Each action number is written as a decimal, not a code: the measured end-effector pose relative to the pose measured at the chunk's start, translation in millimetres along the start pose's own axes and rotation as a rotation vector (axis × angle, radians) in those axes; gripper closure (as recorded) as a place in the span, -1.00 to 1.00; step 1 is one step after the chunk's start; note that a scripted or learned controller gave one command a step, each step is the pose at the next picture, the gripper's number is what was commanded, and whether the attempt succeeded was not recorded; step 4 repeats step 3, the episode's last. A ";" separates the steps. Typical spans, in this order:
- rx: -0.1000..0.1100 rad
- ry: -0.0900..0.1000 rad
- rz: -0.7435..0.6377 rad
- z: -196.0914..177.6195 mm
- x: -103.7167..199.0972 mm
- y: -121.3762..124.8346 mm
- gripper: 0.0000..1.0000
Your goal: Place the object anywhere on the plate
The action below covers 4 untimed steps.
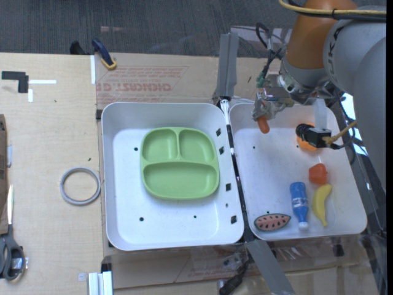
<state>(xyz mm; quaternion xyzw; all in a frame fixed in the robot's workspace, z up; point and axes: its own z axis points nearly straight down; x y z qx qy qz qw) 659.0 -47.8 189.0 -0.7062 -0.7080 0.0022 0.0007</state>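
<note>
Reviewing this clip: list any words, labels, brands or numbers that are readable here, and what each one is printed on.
Red print on the cardboard sheet behind the bins: upside down from this camera and too blurred to read.
Label on the blue bottle: too small to read.
Nothing else with lettering can be made out.

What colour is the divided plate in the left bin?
Light green, seen clearly in the camera view: the plate.

Plate [180,163] in left bin [116,183]; toys [307,198] in right.

Pale wooden bench [49,140] with two white bins [116,226], tape ring [80,185] at left, scissors [9,251] lower left.
</note>
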 end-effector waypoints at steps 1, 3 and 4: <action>0.002 0.001 0.003 -0.3 88.7 -56.7 1.00; -0.003 0.000 0.005 72.3 166.4 -14.2 -1.00; -0.003 0.000 0.005 72.3 166.4 -14.2 -1.00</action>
